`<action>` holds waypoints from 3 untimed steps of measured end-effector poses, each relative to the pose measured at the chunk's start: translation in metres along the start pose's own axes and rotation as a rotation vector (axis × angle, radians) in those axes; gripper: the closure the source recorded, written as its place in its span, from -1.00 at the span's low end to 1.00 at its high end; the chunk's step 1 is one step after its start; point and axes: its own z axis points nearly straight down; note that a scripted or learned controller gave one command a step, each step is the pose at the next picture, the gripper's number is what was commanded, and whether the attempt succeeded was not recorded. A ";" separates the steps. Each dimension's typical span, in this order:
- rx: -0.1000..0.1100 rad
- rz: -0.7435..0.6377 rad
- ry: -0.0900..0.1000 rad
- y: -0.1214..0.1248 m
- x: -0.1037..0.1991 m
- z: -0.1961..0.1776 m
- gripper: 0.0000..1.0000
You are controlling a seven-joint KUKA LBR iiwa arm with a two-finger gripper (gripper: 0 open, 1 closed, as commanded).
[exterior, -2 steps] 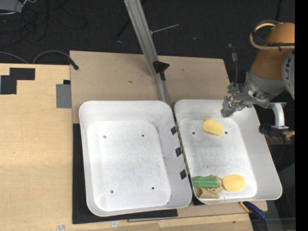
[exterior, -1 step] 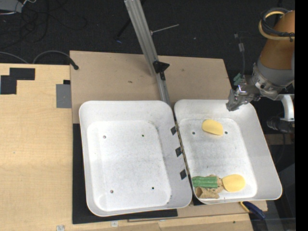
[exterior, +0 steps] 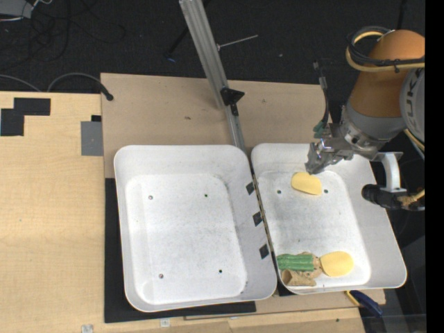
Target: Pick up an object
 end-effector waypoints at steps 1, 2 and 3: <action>0.001 0.000 0.000 -0.025 0.051 0.010 1.00; -0.001 -0.001 0.000 -0.045 0.104 -0.001 1.00; 0.000 -0.001 0.000 -0.064 0.156 -0.008 1.00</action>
